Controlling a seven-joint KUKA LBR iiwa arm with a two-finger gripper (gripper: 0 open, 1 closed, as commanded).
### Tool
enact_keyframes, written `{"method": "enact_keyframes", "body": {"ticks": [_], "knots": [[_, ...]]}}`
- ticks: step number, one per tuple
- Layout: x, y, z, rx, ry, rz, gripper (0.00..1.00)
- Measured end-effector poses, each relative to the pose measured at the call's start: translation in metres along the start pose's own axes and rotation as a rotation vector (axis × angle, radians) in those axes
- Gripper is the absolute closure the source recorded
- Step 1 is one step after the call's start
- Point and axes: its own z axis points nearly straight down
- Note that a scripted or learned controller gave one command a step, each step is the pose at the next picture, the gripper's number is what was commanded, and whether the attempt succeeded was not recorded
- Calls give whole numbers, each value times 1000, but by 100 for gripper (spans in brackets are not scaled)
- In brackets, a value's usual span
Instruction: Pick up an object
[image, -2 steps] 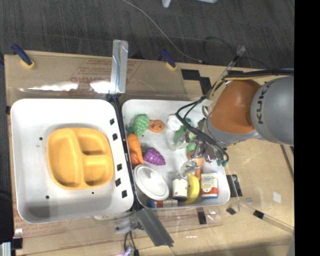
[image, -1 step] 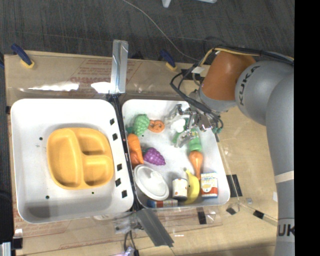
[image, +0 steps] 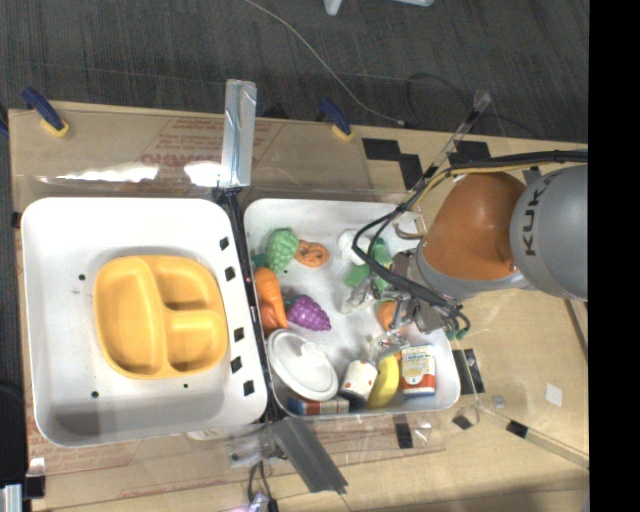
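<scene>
My gripper reaches down into the right bin from the right, below the orange wrist band. It hangs over the bin's middle right, close to a small orange item and a green item; I cannot tell whether it touches either. Purple grapes lie just to its left. A carrot lies along the bin's left wall. A green vegetable and an orange ring-shaped toy sit at the back left.
Along the right bin's front edge sit a white bowl, a small white cup, a banana and a small carton. The left bin holds a yellow divided tray. Cables loop above the wrist.
</scene>
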Motion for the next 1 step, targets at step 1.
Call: {"method": "enact_keyframes", "body": {"ticks": [1], "knots": [[-3,2,-11,2,-4,-9,100]]}}
